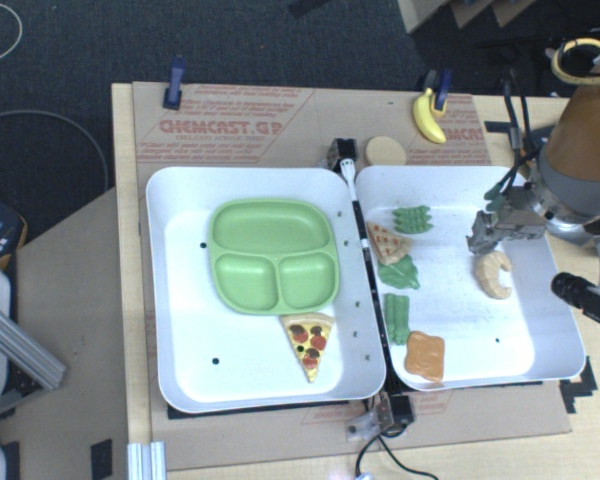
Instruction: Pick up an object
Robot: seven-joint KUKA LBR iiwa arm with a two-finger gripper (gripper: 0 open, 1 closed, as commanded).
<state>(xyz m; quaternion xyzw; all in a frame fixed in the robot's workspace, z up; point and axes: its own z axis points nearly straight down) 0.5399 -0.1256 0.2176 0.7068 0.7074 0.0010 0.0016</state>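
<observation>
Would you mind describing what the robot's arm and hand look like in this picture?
The arm enters from the right: a broad orange band above a grey wrist section. Thin dark cables run along its left side. The hand is small, dark grey metal, blocky and mechanical-looking, above the right white bin.

Pale green divided plate [274,255] in a white bin [175,298]; pizza slice [310,343] yellow with red dots; yellow banana [429,119]; orange nugget [425,355]; beige croissant [495,274]; orange-banded grey arm [580,158]

Left of the gripper [492,236], the green divided plate [275,255] looked like smooth matt plastic; both white bins [170,268] were glossy plastic on a matt cardboard sheet [260,123].
</observation>
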